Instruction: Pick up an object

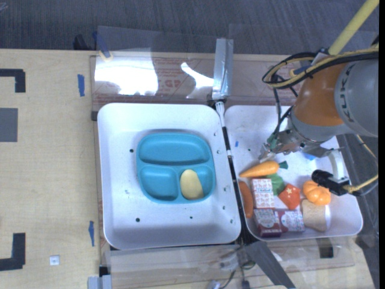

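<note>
Both bins are white – the left bin (114, 179) and the right bin (346, 218). The divided tray (162, 161) is turquoise blue, and the egg-shaped piece (191, 184) at its 5 o'clock is pale yellow. The carrot (258, 170) is orange. The carton (263, 193) is red-and-white patterned – the arm (325, 101) has an orange band.

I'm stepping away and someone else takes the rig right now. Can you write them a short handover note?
Pincer: low in the right bin, at the leafy end of the carrot; can't tell if it is open or shut.
Things: right bin holds the carrot, a red box, an orange fruit and more toys packed together. Left bin holds a blue tray with a yellow potato in its lower right compartment.
Done: arm is down among the toys.
Left: nothing seen lifted yet; grasp and raise one thing.
</note>
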Robot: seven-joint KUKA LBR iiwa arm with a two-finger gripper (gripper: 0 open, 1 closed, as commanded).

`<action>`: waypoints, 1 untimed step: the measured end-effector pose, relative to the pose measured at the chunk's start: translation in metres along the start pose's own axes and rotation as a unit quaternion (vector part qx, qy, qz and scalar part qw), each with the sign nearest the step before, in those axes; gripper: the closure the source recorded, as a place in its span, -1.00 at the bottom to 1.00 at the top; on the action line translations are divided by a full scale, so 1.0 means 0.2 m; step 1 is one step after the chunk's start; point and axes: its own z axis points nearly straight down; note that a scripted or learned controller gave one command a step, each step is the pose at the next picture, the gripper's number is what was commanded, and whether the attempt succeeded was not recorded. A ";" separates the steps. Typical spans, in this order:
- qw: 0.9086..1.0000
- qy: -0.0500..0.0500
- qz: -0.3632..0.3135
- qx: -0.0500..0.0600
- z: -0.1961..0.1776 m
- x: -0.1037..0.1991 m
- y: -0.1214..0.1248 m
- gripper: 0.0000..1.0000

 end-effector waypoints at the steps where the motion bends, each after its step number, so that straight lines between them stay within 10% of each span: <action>1: 1.000 0.001 0.014 0.004 0.06 -0.16 -0.13 1.00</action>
